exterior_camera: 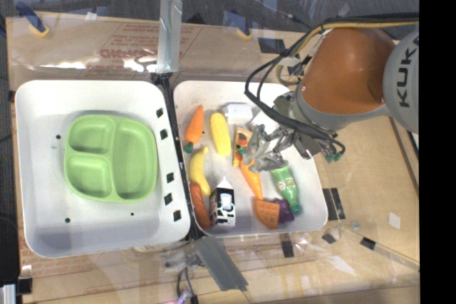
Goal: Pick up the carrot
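An orange carrot [194, 124] with a green stub at its near end lies along the left side of the right bin [313, 174], beside the divider. A second orange tapered piece [251, 180] lies near the bin's middle. My gripper [258, 148] hangs low over the middle of the bin, just above the upper end of that second piece and well to the right of the carrot. The wrist and cables hide what is right beneath it.
Around the gripper lie a yellow corn cob [220, 134], a banana [199, 169], a sausage [199, 205], a black-and-white carton [224, 207], a waffle [267, 211], purple grapes [288, 210], a green bottle [286, 184] and a white block [239, 111]. The left bin [43, 224] holds a green divided plate [112, 158].
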Tool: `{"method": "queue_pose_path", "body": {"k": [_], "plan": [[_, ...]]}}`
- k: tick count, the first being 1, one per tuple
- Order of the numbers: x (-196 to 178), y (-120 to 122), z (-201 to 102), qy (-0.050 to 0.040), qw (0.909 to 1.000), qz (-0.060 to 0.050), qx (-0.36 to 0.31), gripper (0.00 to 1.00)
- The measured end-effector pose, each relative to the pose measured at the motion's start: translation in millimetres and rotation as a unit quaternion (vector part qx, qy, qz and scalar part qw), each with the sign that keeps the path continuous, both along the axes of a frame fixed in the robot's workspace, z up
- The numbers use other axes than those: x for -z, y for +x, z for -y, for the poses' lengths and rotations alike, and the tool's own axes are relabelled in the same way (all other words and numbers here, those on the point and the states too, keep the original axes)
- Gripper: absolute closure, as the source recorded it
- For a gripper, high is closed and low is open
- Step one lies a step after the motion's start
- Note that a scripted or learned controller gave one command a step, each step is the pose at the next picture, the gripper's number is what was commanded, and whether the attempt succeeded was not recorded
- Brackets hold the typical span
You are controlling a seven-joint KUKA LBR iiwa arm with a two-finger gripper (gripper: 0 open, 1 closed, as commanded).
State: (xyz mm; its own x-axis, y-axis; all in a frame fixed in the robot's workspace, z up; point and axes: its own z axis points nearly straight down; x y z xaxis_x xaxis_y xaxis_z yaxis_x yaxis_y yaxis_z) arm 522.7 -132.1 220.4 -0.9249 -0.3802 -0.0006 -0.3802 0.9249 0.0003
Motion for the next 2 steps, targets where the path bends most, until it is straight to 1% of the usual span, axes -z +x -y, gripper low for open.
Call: {"method": "queue_pose_path", "body": {"k": [1, 2], "plan": [[88, -37, -13, -0.0004, 0.9988, 0.002, -0.048, 1.0], [-1, -15, -12, -0.0013, 1.0, 0.004, 0.004, 1.0]]}}
